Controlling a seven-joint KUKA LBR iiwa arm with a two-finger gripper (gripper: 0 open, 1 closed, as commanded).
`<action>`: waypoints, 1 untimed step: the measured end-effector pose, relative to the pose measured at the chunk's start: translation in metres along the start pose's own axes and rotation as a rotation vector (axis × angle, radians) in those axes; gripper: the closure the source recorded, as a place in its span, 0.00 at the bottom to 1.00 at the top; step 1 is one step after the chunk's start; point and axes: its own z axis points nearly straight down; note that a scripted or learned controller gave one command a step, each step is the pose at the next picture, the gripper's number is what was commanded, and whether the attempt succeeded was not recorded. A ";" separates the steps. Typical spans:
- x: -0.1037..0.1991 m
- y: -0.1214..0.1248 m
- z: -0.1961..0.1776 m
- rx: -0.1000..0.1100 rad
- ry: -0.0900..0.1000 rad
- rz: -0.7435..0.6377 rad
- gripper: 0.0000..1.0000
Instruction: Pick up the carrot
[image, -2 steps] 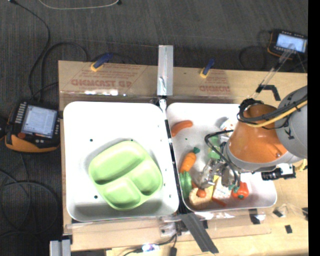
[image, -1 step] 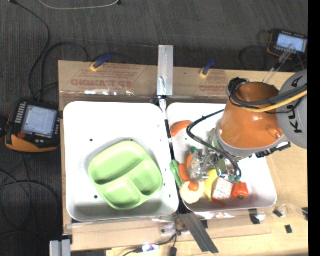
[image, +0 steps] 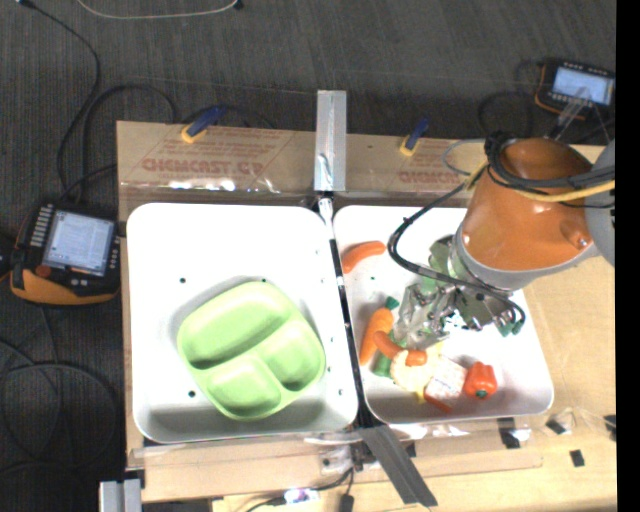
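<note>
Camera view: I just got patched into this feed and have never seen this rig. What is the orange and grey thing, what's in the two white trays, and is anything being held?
You are looking down at a slant from a camera fixed above a bench. The orange and grey shape is a robot arm reaching in from the right. Its gripper hangs over a heap of toy food in the right bin. The carrot, orange with a green end, lies at the left of that heap, beside the gripper. I cannot tell if anything is held. The left bin holds a green divided plate.
</note>
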 end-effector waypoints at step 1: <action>-0.021 0.059 0.006 -0.003 0.001 0.315 1.00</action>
